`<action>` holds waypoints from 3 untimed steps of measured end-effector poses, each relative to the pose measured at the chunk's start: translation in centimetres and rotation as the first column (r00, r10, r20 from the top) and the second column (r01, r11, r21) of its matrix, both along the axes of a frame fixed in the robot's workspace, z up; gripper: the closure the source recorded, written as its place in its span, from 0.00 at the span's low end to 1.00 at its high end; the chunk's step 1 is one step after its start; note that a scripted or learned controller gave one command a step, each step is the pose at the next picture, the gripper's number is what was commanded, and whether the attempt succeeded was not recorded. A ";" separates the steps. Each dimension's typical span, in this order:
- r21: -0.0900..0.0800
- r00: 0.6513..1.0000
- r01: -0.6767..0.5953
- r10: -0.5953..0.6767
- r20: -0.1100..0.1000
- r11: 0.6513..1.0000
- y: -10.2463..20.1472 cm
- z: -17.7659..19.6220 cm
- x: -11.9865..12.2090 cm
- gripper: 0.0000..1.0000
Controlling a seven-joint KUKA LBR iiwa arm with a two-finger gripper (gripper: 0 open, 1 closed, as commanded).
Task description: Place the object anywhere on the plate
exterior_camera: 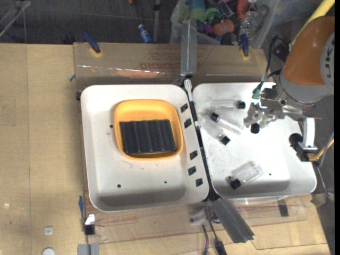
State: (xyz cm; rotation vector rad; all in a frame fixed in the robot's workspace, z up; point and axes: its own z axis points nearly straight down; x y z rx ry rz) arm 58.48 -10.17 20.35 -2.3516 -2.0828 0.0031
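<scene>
We see two white bins side by side on the wooden surface (37,142). In the left bin (98,185) sits a square yellow plate (123,110), and a dark ribbed block (147,136) lies flat on it, covering most of its middle.

The right bin (276,179) holds several small clear bottles with black caps: two (226,122) lie near the bin's upper left, close to the divider, and another bottle (245,172) lies alone near the front edge, well apart from them.

The arm (313,52) reaches in from the right, and its hand (256,116) hangs over the upper middle of the right bin, just beside the upper bottles. We cannot tell how far the hand is open, or whether it has hold of anything.
</scene>
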 end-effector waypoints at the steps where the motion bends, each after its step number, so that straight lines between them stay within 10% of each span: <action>1: -0.001 0.999 -0.051 0.051 0.002 0.999 1.6 -1.9 5.7 1.00; 3: -0.001 0.991 -0.133 0.133 0.005 0.991 4.8 2.3 8.2 1.00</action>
